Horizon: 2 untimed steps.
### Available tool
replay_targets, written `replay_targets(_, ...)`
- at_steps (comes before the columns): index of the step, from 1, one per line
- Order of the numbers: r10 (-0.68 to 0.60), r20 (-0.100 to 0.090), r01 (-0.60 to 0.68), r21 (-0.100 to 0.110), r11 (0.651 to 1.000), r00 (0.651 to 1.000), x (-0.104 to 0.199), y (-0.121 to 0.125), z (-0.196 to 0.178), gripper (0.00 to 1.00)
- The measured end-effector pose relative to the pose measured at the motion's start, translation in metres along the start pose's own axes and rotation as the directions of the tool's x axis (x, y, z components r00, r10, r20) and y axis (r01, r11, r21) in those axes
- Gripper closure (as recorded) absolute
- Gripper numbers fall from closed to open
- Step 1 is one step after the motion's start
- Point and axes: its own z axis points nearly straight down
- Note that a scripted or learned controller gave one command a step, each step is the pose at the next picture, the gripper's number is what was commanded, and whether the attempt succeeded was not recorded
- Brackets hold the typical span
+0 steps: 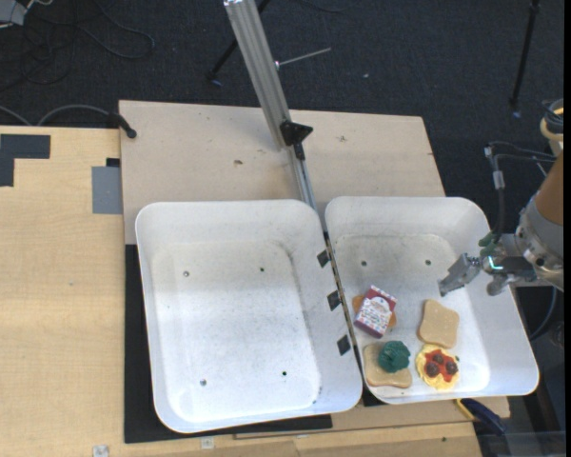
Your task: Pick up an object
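The end effector [478,276] is seen at the right rim of the right bin [400,212], above the bin floor; whether it is open or closed cannot be told, and nothing is seen in it. The objects are gathered in that bin's near part: a red-and-white packet [376,311], a toast slice [440,323], a green piece [394,355] on what looks like bread [384,377], and a small pizza [439,367].

Bright, even light; edges slightly soft (perhaps compression).

The gripper [476,276] hangs over the right bin [400,219], apart from the toast slice [439,323].
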Motion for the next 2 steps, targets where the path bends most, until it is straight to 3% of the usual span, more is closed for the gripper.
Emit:
replay_targets(1,0.002,0.001,-0.002,-0.004,1.000,1.000,-0.001,0.001,-0.002,0.00)
replay_targets(2,0.000,0.000,0.000,0.002,1.000,1.000,-0.006,0.001,0.060,0.00)
